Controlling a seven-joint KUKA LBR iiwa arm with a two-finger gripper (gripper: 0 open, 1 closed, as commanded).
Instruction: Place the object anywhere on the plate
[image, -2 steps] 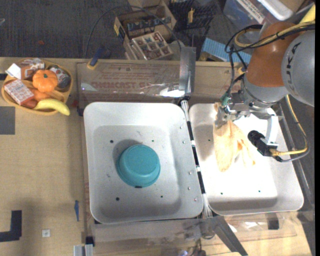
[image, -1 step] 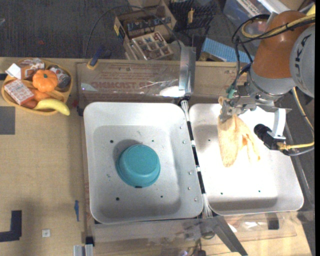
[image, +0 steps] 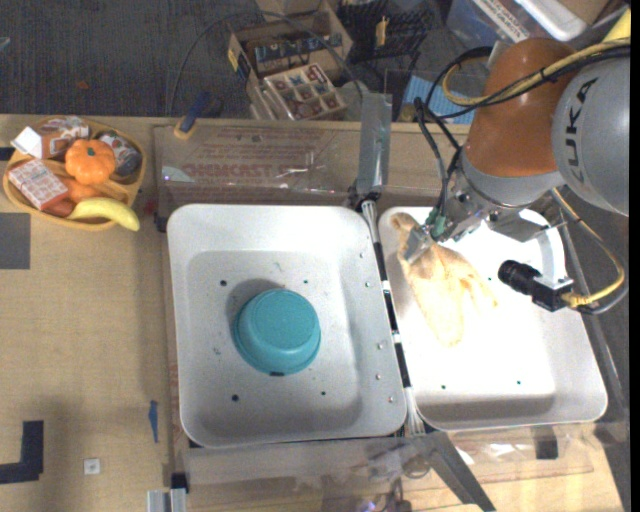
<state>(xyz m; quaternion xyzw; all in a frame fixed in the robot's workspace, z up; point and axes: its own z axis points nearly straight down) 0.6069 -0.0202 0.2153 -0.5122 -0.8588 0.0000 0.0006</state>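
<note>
The gripper is hovering at the pale, limp object, lying at eleven o'clock in the right bin; I cannot tell how its fingers are set. To succeed, it should be gripping firmly, lifting clear, then carrying toward nine o'clock to the teal plate.

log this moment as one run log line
arm over right bin | gripper at pale floppy object | teal plate in left bin
</note>
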